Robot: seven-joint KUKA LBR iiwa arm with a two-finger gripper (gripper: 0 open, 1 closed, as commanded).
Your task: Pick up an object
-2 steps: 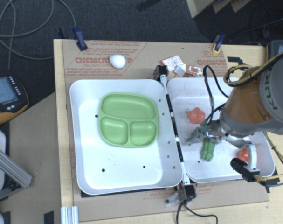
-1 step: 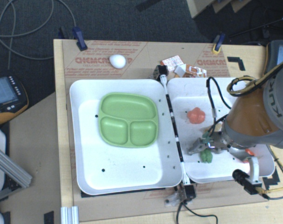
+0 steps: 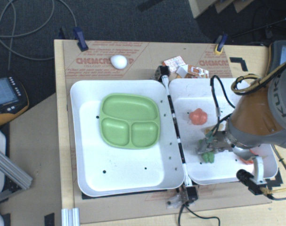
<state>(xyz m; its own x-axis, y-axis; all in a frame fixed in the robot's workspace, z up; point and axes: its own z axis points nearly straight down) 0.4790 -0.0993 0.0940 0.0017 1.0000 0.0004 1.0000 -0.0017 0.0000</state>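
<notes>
The arm is reaching in over the right bin (image 3: 199, 175), its tool (image 3: 209, 147) pointing down beside a green object (image 3: 208, 157) below the pink object (image 3: 198, 117). Whether it is grasping, I cannot tell.

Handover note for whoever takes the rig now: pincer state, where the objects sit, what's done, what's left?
Pincer: low in the right bin, over a small green object; whether it grips it cannot be told.
Objects: a pink-red object lies free in the right bin, up from the pincer. A green divided plate sits in the left bin. A white ball rests on the bench behind the bins.
Done: arm is down at the green object.
Left: confirm a grasp, then lift.
</notes>
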